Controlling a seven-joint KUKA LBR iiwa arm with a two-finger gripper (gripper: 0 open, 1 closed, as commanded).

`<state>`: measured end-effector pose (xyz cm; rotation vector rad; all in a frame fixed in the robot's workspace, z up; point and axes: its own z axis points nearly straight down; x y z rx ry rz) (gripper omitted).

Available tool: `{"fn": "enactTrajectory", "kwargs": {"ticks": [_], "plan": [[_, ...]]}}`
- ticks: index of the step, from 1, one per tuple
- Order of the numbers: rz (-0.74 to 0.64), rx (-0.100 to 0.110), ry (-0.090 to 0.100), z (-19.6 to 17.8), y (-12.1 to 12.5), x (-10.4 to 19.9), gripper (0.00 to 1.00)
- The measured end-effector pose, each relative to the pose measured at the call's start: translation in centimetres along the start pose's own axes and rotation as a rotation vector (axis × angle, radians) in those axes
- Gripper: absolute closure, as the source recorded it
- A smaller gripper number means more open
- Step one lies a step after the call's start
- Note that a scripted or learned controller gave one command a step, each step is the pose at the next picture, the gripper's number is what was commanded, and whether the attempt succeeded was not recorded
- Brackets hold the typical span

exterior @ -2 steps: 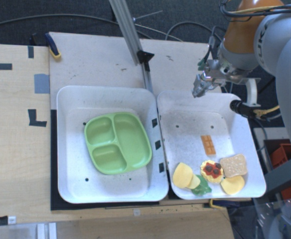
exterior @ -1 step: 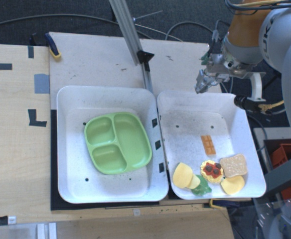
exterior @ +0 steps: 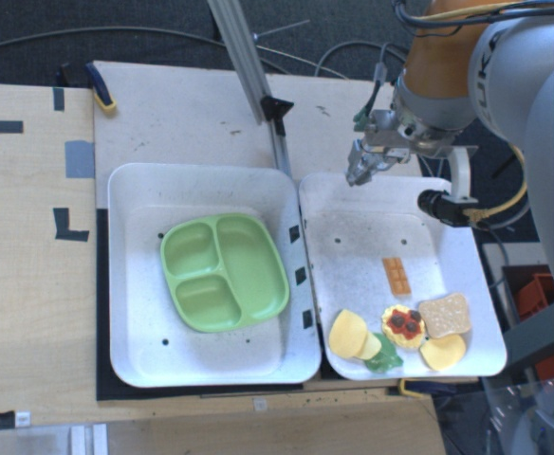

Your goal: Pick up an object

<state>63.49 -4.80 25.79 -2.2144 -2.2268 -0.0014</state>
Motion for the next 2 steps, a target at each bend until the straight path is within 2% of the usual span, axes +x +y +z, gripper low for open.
{"fn": "enactTrajectory", "kwargs": {"ticks": [1,2], "plan": [[0.001,0.002,0.000,0.5,-1.6,4.2,1.00],[-0.001,0.004,0.000,1.7,-3.7,9.9,1.00]]}}
